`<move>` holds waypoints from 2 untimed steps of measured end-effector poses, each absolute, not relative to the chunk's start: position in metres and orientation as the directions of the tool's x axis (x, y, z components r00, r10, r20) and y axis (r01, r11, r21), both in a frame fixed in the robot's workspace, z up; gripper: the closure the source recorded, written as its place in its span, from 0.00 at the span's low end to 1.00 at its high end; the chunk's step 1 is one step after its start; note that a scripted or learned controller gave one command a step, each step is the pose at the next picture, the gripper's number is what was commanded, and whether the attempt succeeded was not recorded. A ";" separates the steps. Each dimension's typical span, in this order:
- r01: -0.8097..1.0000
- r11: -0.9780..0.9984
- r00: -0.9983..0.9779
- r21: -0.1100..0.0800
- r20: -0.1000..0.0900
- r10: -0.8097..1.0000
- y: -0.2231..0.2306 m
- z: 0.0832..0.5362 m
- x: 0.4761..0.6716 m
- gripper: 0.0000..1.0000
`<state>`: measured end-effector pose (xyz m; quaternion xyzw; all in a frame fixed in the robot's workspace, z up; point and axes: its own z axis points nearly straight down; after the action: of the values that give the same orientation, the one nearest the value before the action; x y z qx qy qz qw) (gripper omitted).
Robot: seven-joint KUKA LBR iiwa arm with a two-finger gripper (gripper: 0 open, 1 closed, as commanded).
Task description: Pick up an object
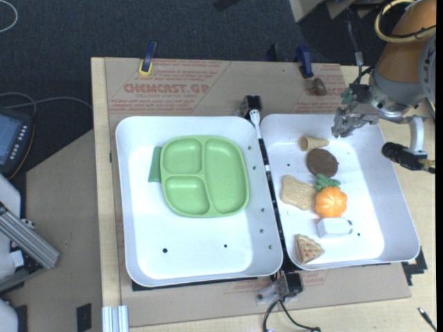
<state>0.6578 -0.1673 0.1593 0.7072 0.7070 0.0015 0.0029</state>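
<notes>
Grey metal two-finger gripper (340,131) hangs over the far right corner of the right shallow white plastic bin (387,206), arm entering from the right with its orange band above the wrist. Fingers too small and dark to read; cannot tell whether they are parted or closed. Nothing visible between them.

Objects, all in the right bin:
- small tan cone-shaped piece (313,142), just left of the gripper and slightly nearer the camera, apart from it.
- round dark brown disc (322,162), below-left of the gripper, near the cone.
- small orange pumpkin with green leafy top (330,200), further toward the camera, touching or nearly touching the disc.
- pale beige cracker-like slab (297,193), left of the pumpkin, just beside it.
- small white block (334,227), directly below the pumpkin.
- tan wedge-shaped slice (308,247), farthest from the gripper, near the bin's front edge.

Left shallow white plastic bin (138,241), well left of the gripper, holds a light green three-compartment plastic tray (205,176).
</notes>
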 end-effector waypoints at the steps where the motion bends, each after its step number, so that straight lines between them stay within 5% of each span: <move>1: 1.000 0.000 0.000 0.008 -0.003 1.000 -0.173 0.221 0.665 1.00; 2: 1.000 0.001 -0.001 0.004 -0.002 1.000 -0.173 0.226 0.665 1.00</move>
<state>0.6654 -0.1729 0.2257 0.7067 0.7075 0.0009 0.0022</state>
